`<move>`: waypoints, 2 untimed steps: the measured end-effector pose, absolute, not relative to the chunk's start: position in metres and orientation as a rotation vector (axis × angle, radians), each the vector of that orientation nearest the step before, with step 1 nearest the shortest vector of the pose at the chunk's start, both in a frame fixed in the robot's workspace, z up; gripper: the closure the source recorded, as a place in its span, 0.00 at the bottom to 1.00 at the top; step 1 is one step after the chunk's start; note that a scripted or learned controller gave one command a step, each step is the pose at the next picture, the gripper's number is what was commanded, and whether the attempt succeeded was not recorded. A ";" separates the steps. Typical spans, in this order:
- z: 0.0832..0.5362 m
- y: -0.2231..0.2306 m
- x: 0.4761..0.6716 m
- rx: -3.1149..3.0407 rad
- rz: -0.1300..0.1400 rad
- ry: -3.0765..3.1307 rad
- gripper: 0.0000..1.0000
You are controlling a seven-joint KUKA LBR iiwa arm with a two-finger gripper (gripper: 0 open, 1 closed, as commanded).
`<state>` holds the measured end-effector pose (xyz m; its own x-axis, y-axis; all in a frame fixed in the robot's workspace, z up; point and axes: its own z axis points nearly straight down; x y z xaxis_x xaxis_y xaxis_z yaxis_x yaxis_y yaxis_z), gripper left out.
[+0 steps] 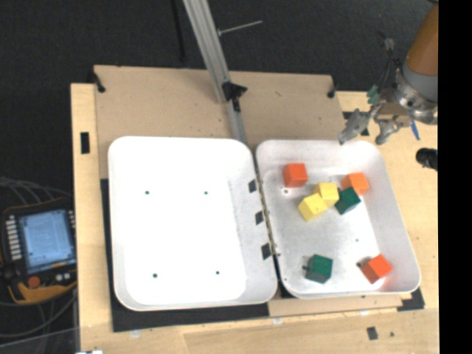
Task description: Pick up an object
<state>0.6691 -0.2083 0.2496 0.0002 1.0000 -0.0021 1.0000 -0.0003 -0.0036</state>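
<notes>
Resting on a pale wooden bench [192, 105]: two shallow white bins side by side. Left bin [181, 220] bare white inside apart from a few small dark dots; right bin [391, 220] holding all seven blocks. Reaching in from the right, the grey arm [422, 50] with its orange band, ending in the gripper [369, 127], poised over the right bin's far rim, near its far right corner, fingers spread apart with nothing between them. Among the blocks: an orange one [296, 174] alone toward the far left of the bin; a tight cluster at mid-bin of two yellow blocks [312, 206] [329, 193] touching each other, a dark green block [347, 200] just beside them, and a second orange block [358, 182] against the green; nearer the front, a green block [318, 268] standing free, and an orange-red block [376, 268] close to the right wall. Step in hand, judging by the pose: the approach, no target yet reached. Next move likely calling for a shift inward over the bin, a descent with fingers kept wide, then a closing on one block. Easiest picks probably the lone orange or the free green, with room on every side; cluster pieces riskier, with neighbours liable to block a finger.
</notes>
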 end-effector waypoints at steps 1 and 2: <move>0.207 -0.211 0.673 -2.220 0.005 -2.222 0.00; 0.164 -0.207 0.676 -2.215 0.005 -2.228 0.00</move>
<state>0.6757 -0.2066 0.1643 -0.0058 1.0000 -0.0017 1.0000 0.0058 -0.0023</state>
